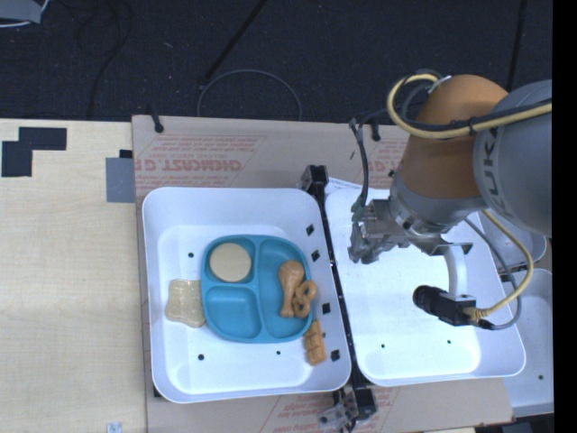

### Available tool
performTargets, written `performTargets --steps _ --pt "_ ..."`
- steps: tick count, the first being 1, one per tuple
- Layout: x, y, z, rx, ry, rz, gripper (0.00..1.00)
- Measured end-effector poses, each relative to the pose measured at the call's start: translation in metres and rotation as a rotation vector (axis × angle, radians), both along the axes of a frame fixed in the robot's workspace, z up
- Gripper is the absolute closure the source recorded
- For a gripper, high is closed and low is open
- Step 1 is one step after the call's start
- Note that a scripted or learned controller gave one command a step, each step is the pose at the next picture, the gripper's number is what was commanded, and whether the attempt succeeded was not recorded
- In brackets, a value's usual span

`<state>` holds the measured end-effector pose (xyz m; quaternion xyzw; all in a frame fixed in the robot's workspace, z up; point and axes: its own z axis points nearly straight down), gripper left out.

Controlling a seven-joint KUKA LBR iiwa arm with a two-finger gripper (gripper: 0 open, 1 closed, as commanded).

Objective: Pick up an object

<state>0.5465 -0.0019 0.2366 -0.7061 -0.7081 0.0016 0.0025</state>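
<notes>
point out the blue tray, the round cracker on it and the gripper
blue tray [236, 314], camera view, bare lower-left compartment
round cracker [229, 262], camera view, its middle
gripper [363, 251], camera view, at its tip

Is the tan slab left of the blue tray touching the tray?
Touching. In the camera view the tan slab lies on the left bin floor with its right edge against the blue tray rim; no white shows between them.
</notes>
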Motion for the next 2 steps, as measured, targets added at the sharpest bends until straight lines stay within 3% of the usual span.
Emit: performTargets --steps 2 --pt "0.020 0.097 -0.021 0.000 -0.002 0.002 1.00"
